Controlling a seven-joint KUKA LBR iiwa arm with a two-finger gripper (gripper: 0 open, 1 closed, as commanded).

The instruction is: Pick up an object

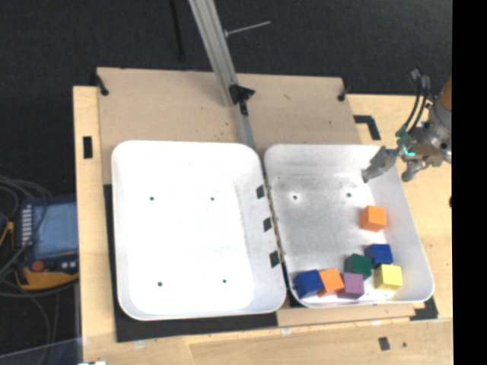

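Gripper (389,167) at the far right corner of the right bin (319,181), its two fingers (374,166) spread apart with nothing between them. Blocks lie well apart from it: an orange cube (373,217) alone near the right wall, and along the near wall a row of blue cube (307,282), second orange cube (331,280), purple cube (353,284), green cube (358,265), dark blue cube (378,253) and yellow cube (389,276), closely packed. The bin's far and left floor is open, speckled and matt white. The left bin (190,226) is smooth, shallow, with rounded corners. Both rest on a pale wooden tabletop (228,93); a slanted metal rail (217,48) crosses its far edge.
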